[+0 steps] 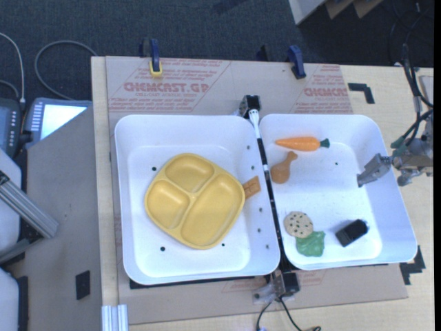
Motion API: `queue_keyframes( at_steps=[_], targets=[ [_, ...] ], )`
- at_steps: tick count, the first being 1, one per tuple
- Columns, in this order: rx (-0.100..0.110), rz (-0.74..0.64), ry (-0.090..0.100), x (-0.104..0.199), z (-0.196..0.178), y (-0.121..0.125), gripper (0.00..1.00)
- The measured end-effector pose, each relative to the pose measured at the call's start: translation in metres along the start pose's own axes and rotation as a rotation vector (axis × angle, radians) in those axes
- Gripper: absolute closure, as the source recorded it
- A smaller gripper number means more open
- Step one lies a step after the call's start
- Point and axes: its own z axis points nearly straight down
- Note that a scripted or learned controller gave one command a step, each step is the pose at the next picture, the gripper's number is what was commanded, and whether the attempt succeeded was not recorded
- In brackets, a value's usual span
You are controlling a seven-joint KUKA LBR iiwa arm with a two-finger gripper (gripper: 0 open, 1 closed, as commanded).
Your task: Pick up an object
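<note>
Your gripper [375, 169] sits at the right bin's [394, 205] right wall, holding nothing; whether it's wide or narrow you can't tell from here. Nearest pick is the black block [352, 232], below and slightly left of it, long axis slanting up to the right; carrot [298, 143], drumstick [282, 168] and cookie [298, 223] lie farther left. Board behind the bins reads "CHEMCAST GP" [166, 86].

Glossy white plastic bins [131, 185] — a smooth, matt-yellow plastic plate [195, 200] — on a cardboard-like bench [207, 81].
</note>
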Motion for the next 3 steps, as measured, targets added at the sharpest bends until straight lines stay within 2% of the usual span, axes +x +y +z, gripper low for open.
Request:
queue_keyframes(
  at_steps=[1,2,3],
  targets=[
    [-0.012,-0.004,-0.003,0.001,-0.006,0.002,0.00],
    [-0.007,-0.004,0.000,0.001,0.041,0.011,0.00],
    [-0.008,-0.003,0.000,0.002,0.087,0.003,0.00]
  ],
)
